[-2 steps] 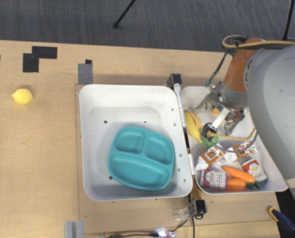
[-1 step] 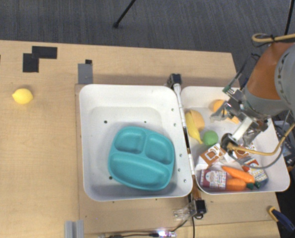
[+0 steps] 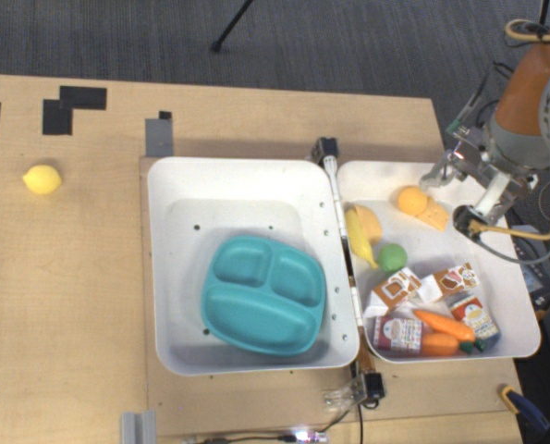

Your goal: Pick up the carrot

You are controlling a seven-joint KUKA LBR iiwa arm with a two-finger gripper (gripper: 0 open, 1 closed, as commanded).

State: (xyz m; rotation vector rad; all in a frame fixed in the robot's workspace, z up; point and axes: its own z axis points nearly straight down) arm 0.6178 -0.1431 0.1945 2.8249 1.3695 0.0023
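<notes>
The carrot is orange and lies slantwise in the near part of the right bin, among small food packs. A second orange, carrot-like piece lies just in front of it, against the bin's near wall. My gripper hangs over the far right corner of the same bin, beside an orange fruit and well away from the carrot. Above it the grey wrist and orange band reach in from the right.
The right bin also holds a yellow wedge, a banana, a green ball, several small boxes and a pink pouch. A teal divided plate lies in the left bin. A lemon sits on the bench.
</notes>
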